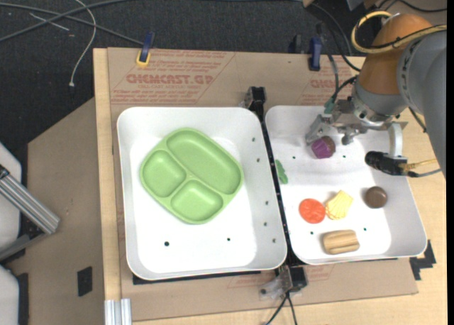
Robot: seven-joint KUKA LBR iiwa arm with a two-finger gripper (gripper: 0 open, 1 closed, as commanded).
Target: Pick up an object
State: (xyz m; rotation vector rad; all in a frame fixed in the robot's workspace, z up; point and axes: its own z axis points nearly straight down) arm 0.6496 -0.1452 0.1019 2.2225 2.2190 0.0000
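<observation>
In the right bin lie a purple round object, a red-orange round one, a yellow piece, a brown ball and a tan bread-like block. My gripper hangs at the bin's far side, directly over the purple object. It is open, one finger left of the purple object and the other to its right. The purple object rests on the bin floor between them.
The left bin holds a green divided plate. A small green scrap lies at the right bin's left wall. A black part of the arm with a cable juts over the bin's right side. Blue clamps hold the cardboard at the back.
</observation>
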